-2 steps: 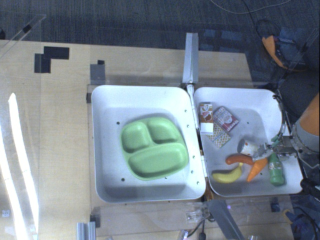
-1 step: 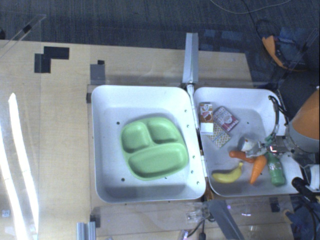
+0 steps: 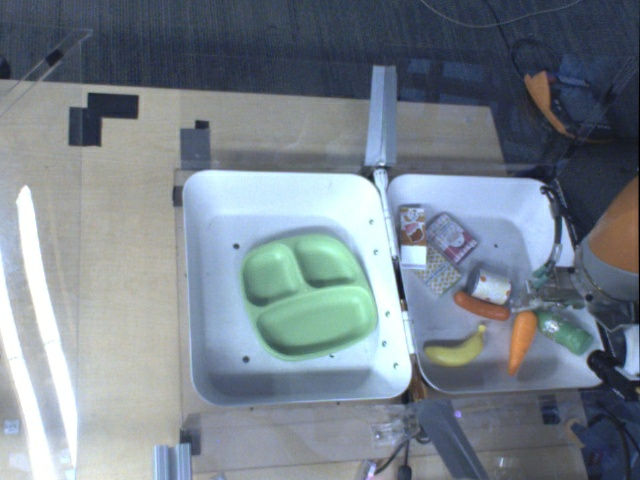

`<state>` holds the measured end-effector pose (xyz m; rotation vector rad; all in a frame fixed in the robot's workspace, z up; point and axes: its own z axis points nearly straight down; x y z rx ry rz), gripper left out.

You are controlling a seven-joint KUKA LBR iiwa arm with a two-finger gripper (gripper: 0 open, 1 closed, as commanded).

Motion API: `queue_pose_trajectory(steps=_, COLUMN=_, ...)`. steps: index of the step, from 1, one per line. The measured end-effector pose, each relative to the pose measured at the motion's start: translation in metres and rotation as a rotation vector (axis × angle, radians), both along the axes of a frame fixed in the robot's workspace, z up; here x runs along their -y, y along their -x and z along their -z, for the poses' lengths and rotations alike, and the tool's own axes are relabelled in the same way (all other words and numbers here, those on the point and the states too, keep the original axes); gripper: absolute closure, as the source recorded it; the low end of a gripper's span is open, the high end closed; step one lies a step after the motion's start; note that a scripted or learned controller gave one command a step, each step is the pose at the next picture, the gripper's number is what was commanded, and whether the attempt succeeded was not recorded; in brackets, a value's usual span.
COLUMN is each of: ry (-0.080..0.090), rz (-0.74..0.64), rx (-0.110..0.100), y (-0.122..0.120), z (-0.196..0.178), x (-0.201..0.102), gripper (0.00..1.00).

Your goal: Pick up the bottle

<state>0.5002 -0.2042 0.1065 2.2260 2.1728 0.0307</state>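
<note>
The bottle [image 3: 565, 334] is green and lies on its side near the front right corner of the right bin [image 3: 500, 200], just right of an orange carrot [image 3: 520, 340]. My gripper [image 3: 551, 291] hangs low over the bin's right side, directly behind the bottle and close above it. The grey arm with its orange band [image 3: 612, 236] comes in over the bin's right wall. Part of the bottle's far end is covered by the gripper's metal parts.
The right bin also holds a banana [image 3: 456, 350], a red sausage-like piece [image 3: 482, 308], a small white can [image 3: 491, 286] and snack packets [image 3: 449, 238] towards the back left. A green divided plate [image 3: 308, 294] lies in the left bin [image 3: 215, 268].
</note>
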Motion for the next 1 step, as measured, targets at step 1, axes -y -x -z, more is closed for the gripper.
queue_pose_trajectory(steps=1, ry=-0.003, rz=0.085, rx=-0.014, y=-0.0589, z=0.0135, x=0.0006, gripper=1.0)
